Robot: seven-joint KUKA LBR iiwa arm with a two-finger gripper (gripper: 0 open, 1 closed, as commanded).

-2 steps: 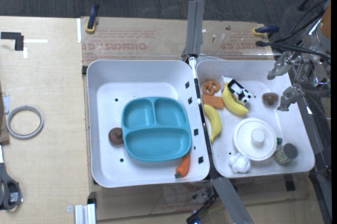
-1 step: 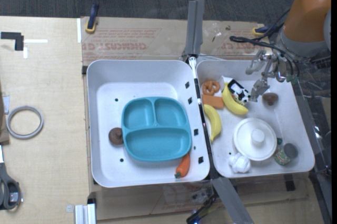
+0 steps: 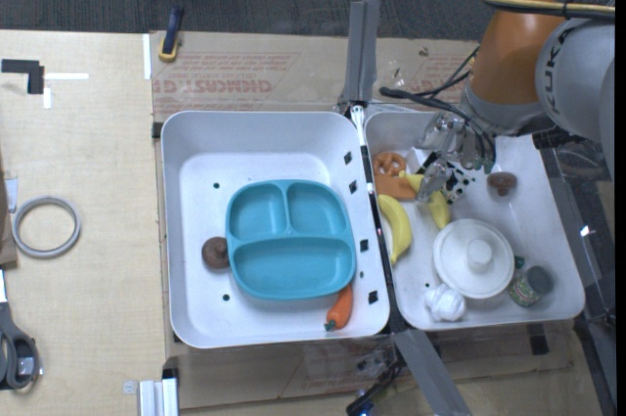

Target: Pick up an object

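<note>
My gripper point(image 3: 443, 171) hangs low in the back of the right bin point(image 3: 554, 226), right over a small black-and-white toy point(image 3: 457, 181) and a short yellow piece point(image 3: 439, 210). An orange item point(image 3: 390, 163) lies just to its left, a small brown item point(image 3: 503, 181) to its right. A banana point(image 3: 396, 226) lies along the bin's left wall. Toward the front sit a round white lid point(image 3: 474, 257), a small white object point(image 3: 447, 303) and a little jar point(image 3: 531, 285). Nothing is visibly lifted.
The left bin point(image 3: 186, 150) holds a blue divided plate point(image 3: 290, 238), a brown round item point(image 3: 214, 253) and a carrot point(image 3: 340, 308) at its front edge. On the bench to the left lie a grey ring point(image 3: 44, 226) and scissors point(image 3: 15, 357).
</note>
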